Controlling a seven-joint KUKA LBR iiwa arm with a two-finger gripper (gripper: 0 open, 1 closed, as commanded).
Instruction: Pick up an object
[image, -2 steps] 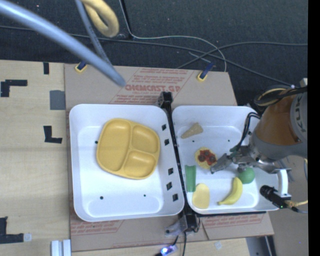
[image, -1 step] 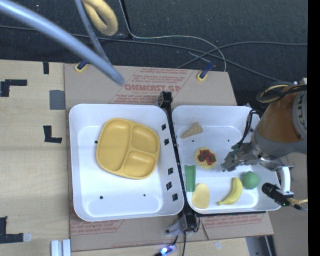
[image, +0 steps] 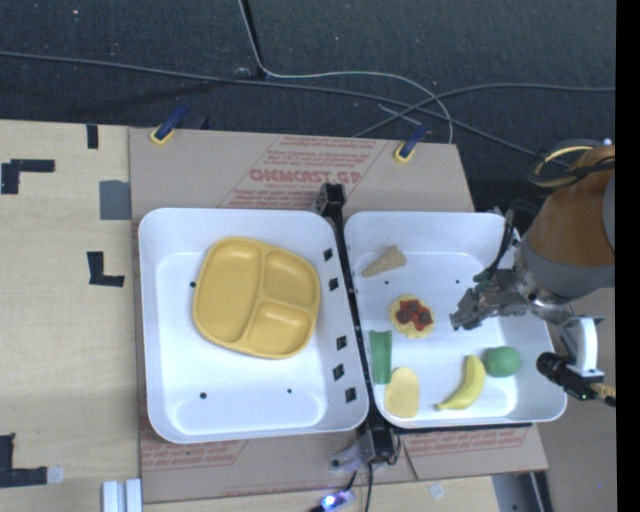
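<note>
The right bin (image: 440, 232) holds several toy foods: a tan wedge (image: 383, 261), a small tart with red topping (image: 412, 315), a green stick (image: 380, 356), a pale yellow piece (image: 402, 392), a banana (image: 464, 384) and a green round fruit (image: 502, 361). My gripper (image: 470, 312) hangs over the right side of this bin, just right of the tart and above the banana and green fruit. Nothing shows between its dark fingers.
A yellow divided plate (image: 255, 297) lies in the left bin (image: 165, 330). A black divider with clips (image: 346, 310) runs between the bins. Cables (image: 330, 75) lie on the dark floor behind. The arm's grey and orange body (image: 570, 240) stands over the right bin's rim.
</note>
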